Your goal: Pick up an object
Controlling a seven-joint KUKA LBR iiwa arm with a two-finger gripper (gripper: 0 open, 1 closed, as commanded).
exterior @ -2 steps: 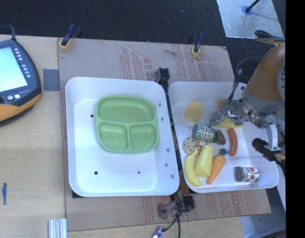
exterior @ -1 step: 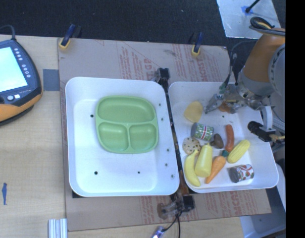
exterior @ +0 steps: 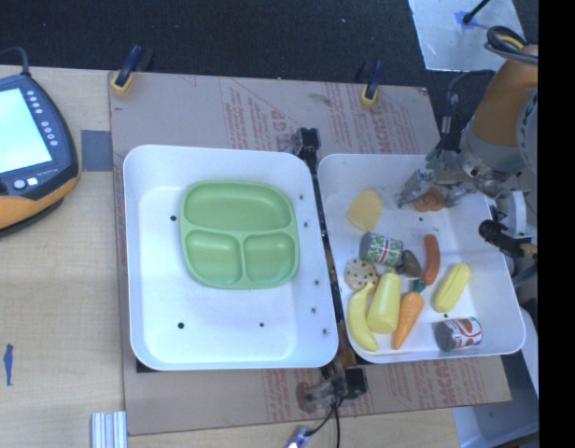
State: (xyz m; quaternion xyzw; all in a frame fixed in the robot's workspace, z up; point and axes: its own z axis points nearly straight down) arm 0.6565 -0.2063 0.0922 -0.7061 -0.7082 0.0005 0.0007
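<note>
Camera view: the gripper (exterior: 427, 189) sits over the far corner of the right bin (exterior: 511, 339), arm reaching in from the right. A small brownish object (exterior: 431, 200) lies right under the fingertips, too blurred to identify. Looks like the fingers straddle it, but whether they are apart, together, or clamped on it I can't tell from this slant. Not calling it a grasp.

Other candidates, all relative to the gripper:
- pale yellow piece (exterior: 365, 210), just to the left, slightly toward the camera
- green can (exterior: 382, 248), nearer the camera, left
- sausage (exterior: 430, 258), straight toward the camera
- corn cob (exterior: 451, 287), beyond the sausage
- carrot (exterior: 408, 315), yellow pepper (exterior: 385, 302), banana (exterior: 359, 320), cookie (exterior: 360, 273), packed touching each other, well toward the camera
- red-white can (exterior: 458, 333), near corner, farthest off

The left bin (exterior: 138, 250) holds a green divided plate (exterior: 239, 232), well to the left. Not relevant.

My read: the step in hand is closing on the brown object. To do it well: centre the fingers over it, keep clear of the bin wall just behind, go fully down to the floor before closing, lift straight up. If it slips, the sausage is the better retry: isolated, with room on both long sides. Avoid the carrot/pepper cluster; fingers would likely wedge between neighbours.
</note>
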